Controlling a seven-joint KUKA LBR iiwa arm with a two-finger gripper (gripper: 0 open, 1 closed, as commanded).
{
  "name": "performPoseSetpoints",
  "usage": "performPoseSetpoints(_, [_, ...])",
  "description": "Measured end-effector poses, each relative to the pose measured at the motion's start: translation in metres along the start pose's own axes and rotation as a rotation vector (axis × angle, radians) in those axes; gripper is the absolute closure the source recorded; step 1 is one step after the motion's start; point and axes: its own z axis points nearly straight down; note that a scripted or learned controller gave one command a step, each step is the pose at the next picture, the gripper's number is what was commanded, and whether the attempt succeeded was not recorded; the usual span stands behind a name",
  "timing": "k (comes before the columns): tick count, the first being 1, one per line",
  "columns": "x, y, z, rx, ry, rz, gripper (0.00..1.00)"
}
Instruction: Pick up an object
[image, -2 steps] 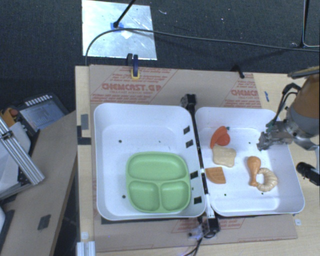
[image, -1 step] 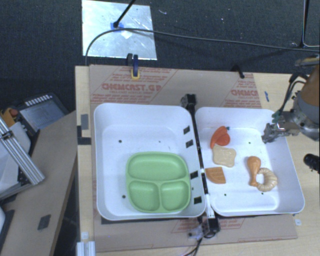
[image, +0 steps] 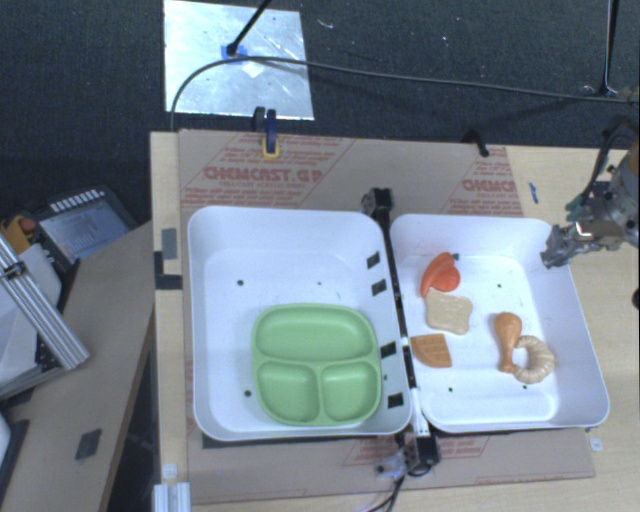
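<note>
One gripper (image: 562, 247) at the right bin's (image: 575, 300) upper right rim, hanging over the edge; whether its fingers are spread or closed I cannot tell, and nothing is visibly held.

Five items lie in the right bin, all left of and below the gripper. Closest reach is probably the drumstick (image: 508, 338), toward the bin's lower right, touching a ring-shaped pastry (image: 532, 358) at its lower end. Its long axis runs roughly top to bottom in the camera view, fat end up, thin end down toward the pastry.

Further toward the bin's left wall: an orange-red piece (image: 439, 272), a pale bread-like slab (image: 449, 314), a tan cracker (image: 432, 349) (flat, likely hard to pinch).

For a good pick, I would close across the drumstick's narrow width, not along its length, and come down clear of the pastry.
</note>
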Motion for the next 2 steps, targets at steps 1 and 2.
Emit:
performPoseSetpoints(1, [0.050, 0.000, -0.003, 0.004, 0.004, -0.004, 1.00])
performPoseSetpoints(2, [0.098, -0.006, -0.004, 0.005, 0.003, -0.003, 1.00])
